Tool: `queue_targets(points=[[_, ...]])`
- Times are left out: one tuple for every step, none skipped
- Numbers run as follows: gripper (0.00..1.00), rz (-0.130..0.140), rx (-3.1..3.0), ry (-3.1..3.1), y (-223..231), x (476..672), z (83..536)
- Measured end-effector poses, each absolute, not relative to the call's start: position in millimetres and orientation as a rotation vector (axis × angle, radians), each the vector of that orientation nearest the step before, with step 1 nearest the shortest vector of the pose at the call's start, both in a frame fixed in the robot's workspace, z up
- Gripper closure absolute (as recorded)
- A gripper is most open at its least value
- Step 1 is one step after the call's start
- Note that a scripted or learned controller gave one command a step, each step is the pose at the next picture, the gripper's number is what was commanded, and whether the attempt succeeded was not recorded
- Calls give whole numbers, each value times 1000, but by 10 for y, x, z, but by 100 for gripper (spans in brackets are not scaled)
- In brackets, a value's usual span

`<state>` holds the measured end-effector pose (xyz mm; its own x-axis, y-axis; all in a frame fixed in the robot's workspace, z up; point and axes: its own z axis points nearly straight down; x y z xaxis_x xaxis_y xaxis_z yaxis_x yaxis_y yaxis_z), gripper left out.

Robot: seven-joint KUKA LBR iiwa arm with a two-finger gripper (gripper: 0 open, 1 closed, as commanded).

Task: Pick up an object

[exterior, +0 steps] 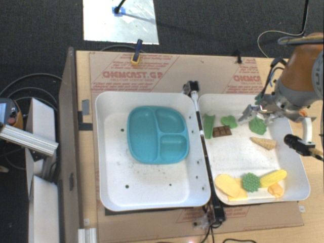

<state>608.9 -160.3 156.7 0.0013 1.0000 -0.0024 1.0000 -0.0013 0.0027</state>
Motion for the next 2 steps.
queue_targets(points=[[0,-3,2222,2221,-1805,6030,1050],[0,-1,2222,2218,-2082,5767,1277]])
